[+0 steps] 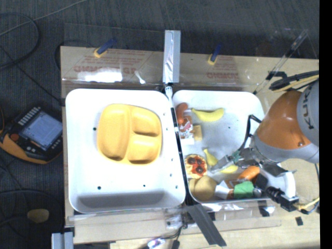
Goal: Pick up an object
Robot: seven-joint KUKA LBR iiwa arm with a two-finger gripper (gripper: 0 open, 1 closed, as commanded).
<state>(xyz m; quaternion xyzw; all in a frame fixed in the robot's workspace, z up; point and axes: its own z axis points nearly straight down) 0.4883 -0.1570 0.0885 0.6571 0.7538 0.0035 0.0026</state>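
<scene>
The right bin (236, 101) holds several toy foods. A yellow banana (208, 114) lies at its far side, with a red and white piece (182, 117) and a small box (190, 132) along the left wall. Nearer the front lie a round red-topped piece (196, 163), a small yellow piece (210, 156), a tan rounded fruit (204, 187), an orange carrot (249, 173) and a green block (243, 190). My gripper (226, 164) is down in the bin's front half, just right of the small yellow piece and left of the carrot. I see nothing clearly held.
The left bin (83, 139) bears a yellow divided plate (129, 133). The grey and orange arm (282, 128) leans over the right bin's right wall. A metal divider post (171, 56) stands behind the bins, and cables run at the far right.
</scene>
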